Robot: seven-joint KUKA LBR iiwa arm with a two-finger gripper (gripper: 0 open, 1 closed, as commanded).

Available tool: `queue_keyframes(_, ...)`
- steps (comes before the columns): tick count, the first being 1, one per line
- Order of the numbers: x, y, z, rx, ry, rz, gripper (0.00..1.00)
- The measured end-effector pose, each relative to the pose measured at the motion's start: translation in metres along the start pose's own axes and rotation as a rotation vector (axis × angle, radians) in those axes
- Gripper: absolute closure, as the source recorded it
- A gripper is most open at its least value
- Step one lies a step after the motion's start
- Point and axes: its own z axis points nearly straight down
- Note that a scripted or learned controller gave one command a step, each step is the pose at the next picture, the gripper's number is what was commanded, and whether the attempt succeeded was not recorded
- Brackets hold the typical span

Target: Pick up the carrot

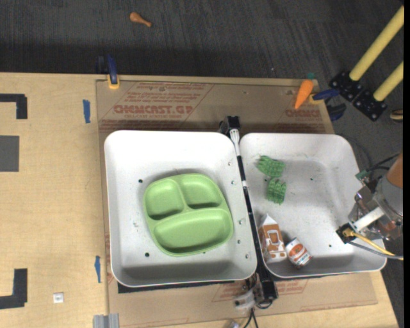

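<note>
The carrot [304, 93] is small and orange with a green top. It lies on the brown board behind the right bin [333, 150], outside it, near the bin's back right corner. My gripper [376, 204] hangs over the right bin's right rim, well in front of the carrot and apart from it. Nothing shows in its grasp.
The right bin holds two green blocks [271, 166] [277, 191], a small carton [272, 238] and a can [298, 252]. A green divided plate [188, 211] lies in the left bin [122, 192]. Yellow poles with black clamps [359, 90] stand just right of the carrot. A small orange object [139, 19] lies on the floor.
</note>
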Motion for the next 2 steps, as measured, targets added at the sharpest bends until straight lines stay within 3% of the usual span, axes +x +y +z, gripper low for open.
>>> queue_keyframes(1, 0.038, -0.026, -0.006, -0.015, -0.003, -0.136, 1.0)
queue_keyframes(2, 0.061, -0.082, -0.002, -0.012, -0.006, -0.404, 1.0)
